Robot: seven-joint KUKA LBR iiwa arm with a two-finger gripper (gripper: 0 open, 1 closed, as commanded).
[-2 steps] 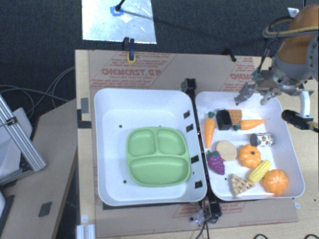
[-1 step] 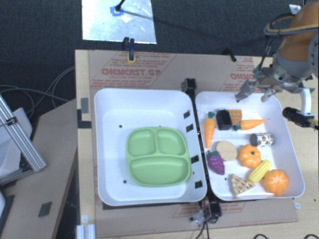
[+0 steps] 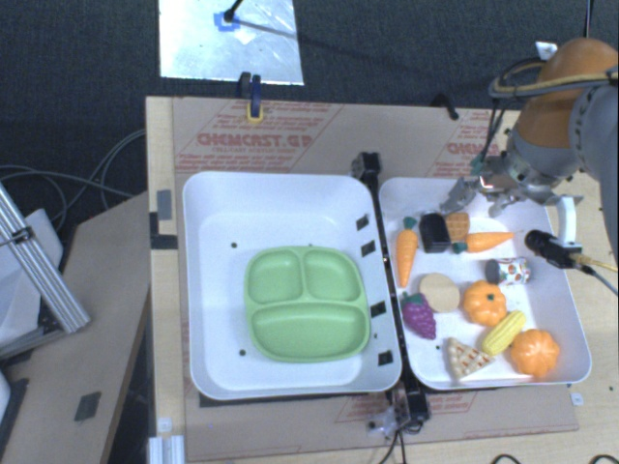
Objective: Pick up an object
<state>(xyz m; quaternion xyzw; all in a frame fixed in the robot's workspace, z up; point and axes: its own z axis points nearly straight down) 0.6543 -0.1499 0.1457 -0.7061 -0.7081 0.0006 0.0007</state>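
The grey pincer (image 3: 481,188) hovers over the right white bin (image 3: 571,303); its grip I cannot tell. Nothing looks lifted yet. The long orange toy carrot (image 3: 406,255) lies untouched.

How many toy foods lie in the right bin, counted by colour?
Orange: 5 - carrot, carrot, pumpkin, pumpkin, waffle
Yellow: 1 - corn
Purple: 1 - grapes
Tan: 2 - cookie, pizza slice
Total: 9

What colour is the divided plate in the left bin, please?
Light green; the divided plate shows best in the camera view, within the white left bin.
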